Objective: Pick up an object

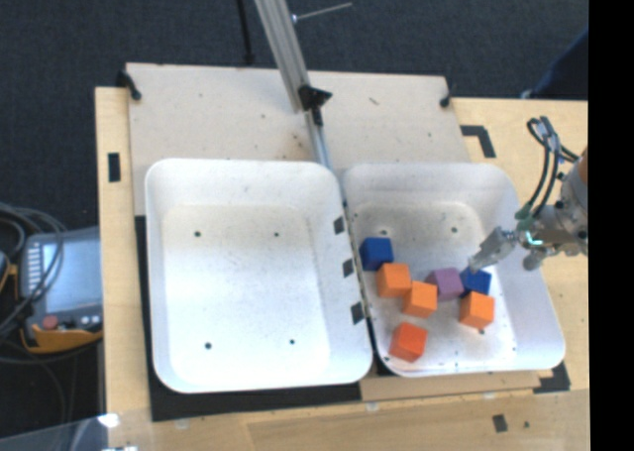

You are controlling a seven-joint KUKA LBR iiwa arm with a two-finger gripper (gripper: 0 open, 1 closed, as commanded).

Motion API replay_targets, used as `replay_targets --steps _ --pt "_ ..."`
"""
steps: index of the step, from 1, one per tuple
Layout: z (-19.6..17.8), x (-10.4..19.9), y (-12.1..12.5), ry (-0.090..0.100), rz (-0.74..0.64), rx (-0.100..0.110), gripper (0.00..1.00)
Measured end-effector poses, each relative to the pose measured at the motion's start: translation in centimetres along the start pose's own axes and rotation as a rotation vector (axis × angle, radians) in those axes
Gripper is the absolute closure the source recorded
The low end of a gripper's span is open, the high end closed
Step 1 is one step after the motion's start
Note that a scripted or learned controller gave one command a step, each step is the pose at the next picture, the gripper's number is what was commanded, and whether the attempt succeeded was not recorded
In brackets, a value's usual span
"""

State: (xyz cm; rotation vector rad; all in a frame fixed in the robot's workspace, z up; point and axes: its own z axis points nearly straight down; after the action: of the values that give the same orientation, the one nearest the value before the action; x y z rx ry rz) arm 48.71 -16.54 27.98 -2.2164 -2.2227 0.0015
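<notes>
Camera view, from the near edge back: in the right bin (525,340) a red-orange cube (408,341) lies nearest, then orange cubes (421,297), a purple cube (448,282) and two blue cubes (375,252) toward the middle. The gripper (485,253) reaches in from the bin's right rim, just above the right-hand blue cube (477,281) — nothing visibly held, its spread unreadable. This looks like the approach step — next comes a straight descent onto one cube.
</notes>
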Motion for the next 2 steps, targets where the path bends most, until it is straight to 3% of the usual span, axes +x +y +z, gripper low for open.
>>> replay_targets --steps 1,2 --pt "-0.2 0.0 0.1 -0.001 0.001 -0.005 0.00" --pt "4.2 -0.3 0.6 -0.002 0.004 0.001 0.00"
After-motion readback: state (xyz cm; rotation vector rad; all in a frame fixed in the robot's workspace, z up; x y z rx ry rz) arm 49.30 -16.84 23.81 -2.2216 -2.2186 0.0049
